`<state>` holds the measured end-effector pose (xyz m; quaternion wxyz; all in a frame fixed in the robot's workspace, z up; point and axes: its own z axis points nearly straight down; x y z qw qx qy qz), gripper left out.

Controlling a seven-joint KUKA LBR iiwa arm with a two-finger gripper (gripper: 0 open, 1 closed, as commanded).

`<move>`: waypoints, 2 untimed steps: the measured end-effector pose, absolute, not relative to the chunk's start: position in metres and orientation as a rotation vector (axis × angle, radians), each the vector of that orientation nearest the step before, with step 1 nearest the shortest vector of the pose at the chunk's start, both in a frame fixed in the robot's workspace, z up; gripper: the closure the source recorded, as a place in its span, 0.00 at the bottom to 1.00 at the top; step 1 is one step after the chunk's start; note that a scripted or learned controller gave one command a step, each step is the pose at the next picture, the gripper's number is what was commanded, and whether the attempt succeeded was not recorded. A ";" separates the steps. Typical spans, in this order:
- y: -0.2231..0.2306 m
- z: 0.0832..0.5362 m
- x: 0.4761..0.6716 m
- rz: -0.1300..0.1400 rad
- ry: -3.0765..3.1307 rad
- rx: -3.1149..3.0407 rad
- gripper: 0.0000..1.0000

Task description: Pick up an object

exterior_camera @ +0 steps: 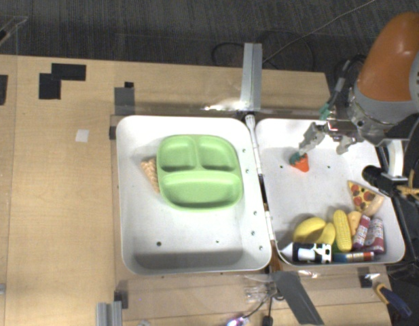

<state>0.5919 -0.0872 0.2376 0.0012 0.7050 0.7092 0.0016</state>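
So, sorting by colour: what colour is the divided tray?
Light green divided tray, camera view.

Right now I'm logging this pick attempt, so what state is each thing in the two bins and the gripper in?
green divided plate: right way up in the left bin, holding nothing
gripper: open, above the right bin, holding nothing
strawberry toy: lying loose on the bin floor
pizza slice toy: lying flat
corn cob toy: lying in the pile at the right bin's near corner

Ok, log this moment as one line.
end effector: open, above right bin | small orange-and-green toy: below-left, not held | green divided plate: left bin
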 end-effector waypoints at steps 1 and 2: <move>-0.123 0.131 0.615 0.004 2.108 2.326 0.00; -0.119 0.090 0.622 0.013 2.113 2.312 0.00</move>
